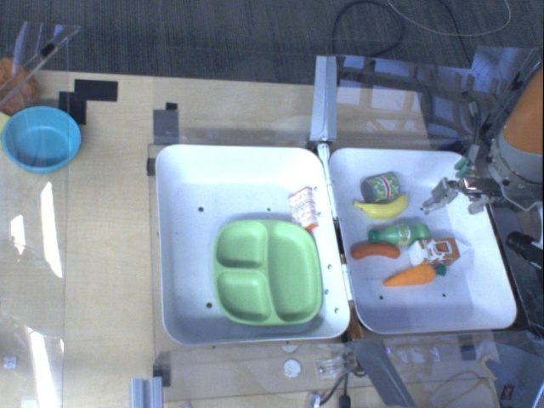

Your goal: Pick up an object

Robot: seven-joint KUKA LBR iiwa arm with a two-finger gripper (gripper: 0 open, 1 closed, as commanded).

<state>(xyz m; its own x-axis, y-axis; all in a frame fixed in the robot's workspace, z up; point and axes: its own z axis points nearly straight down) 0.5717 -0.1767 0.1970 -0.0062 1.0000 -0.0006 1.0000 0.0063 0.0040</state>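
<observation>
My gripper (439,195) hangs over the right part of the right bin (484,304), open, with nothing between its fingers. To its left in that bin lie a grey-green can (381,185) and a yellow banana (380,207). Below them are a green bottle (399,232), a red sausage (375,251), a small brown and white carton (440,251) and an orange carrot (410,276). The carton is the nearest of these to the gripper, a little below it.
The left bin (187,228) holds a green divided plate (268,270) and a small red and white packet (303,208) near its right wall. A blue bowl (42,138) stands on the bench at far left. A metal post (323,100) rises behind the divide between the bins.
</observation>
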